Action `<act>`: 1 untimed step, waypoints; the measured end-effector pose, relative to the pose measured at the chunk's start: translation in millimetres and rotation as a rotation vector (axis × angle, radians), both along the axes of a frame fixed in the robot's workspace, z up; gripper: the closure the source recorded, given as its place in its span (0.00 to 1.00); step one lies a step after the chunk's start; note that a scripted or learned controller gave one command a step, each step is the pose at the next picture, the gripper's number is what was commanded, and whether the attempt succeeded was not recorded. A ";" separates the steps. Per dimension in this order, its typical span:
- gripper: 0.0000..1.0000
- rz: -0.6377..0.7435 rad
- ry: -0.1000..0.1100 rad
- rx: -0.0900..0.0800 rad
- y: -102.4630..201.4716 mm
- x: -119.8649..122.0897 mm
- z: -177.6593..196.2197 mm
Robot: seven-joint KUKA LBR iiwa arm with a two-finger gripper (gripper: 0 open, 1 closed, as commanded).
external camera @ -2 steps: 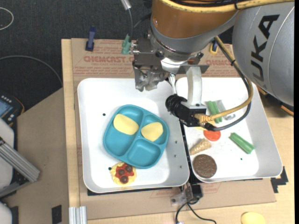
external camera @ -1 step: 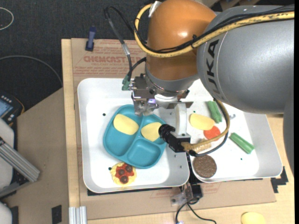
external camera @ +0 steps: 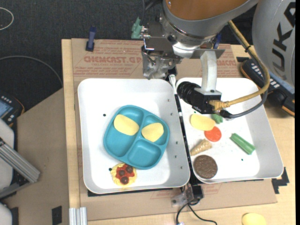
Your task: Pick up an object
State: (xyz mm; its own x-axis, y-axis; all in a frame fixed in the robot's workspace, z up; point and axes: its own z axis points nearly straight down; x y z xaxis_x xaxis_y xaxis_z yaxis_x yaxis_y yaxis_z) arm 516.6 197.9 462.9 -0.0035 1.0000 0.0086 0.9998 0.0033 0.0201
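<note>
The hand [external camera: 159,68] is poised at the far rim of the left bin [external camera: 89,125]; its opening cannot be told, nothing is seen held, and the yellow piece [external camera: 201,122] lies nearer, toward the right, ungrasped

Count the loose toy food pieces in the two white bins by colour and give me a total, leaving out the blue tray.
Yellow: 3
Green: 2
Orange: 1
Tan: 1
Brown: 1
Yellow with red topping: 1
Total: 9
</note>
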 end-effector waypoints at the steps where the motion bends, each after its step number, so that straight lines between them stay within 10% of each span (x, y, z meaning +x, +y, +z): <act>1: 1.00 -0.001 0.016 -0.007 0.1 -0.3 -0.1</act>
State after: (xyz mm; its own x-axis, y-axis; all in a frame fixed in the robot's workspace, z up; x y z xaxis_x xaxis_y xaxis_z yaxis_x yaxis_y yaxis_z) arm 516.3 198.0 462.8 -0.0026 1.0000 0.0013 1.0000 0.0026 0.0043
